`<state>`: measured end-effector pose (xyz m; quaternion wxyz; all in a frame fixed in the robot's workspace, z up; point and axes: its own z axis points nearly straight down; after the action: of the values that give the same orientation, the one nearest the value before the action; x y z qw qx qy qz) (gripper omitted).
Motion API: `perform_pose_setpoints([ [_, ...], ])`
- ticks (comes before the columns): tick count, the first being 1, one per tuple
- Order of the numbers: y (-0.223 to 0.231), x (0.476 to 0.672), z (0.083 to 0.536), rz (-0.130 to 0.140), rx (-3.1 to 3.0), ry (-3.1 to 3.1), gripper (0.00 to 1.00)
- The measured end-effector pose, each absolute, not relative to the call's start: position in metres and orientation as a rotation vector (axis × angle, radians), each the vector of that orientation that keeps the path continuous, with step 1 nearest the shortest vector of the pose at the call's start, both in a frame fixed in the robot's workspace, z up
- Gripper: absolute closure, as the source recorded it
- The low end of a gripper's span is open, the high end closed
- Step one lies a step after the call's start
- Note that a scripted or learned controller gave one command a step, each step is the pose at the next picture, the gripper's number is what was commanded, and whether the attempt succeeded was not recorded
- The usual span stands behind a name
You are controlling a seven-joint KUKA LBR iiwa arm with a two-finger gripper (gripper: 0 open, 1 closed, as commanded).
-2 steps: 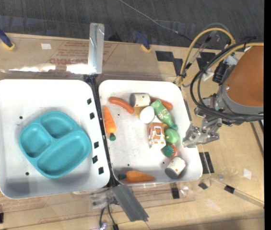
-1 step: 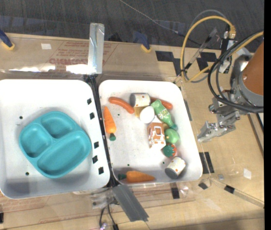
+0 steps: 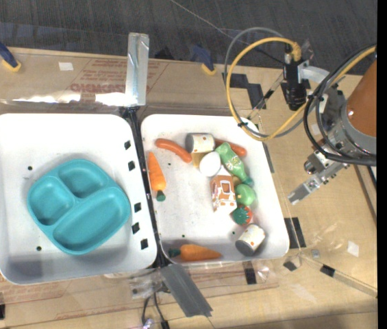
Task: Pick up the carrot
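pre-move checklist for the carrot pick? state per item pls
1. Target unique: not ok. One carrot lies by the right bin's left wall, a second carrot by its front wall.
2. Top of the left-wall carrot uncovered: ok.
3. Finger room: not ok, it lies close along the wall.
4. Gripper over the bin: not ok, it sits outside the right rim.
5. Fingers open: cannot tell.
6. Blue plate out of the way: ok, it is in the left bin.
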<state>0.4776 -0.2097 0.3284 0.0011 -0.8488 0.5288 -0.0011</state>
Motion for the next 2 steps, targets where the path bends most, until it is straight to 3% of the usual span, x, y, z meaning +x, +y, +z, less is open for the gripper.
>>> perform_pose_setpoints([
  [1, -0.198, 0.478, 0.33, -0.008, -2.91, 1.176, 1.0],
  [2, -0.205, 0.518, 0.385, -0.014, -3.077, 0.621, 1.0],
])
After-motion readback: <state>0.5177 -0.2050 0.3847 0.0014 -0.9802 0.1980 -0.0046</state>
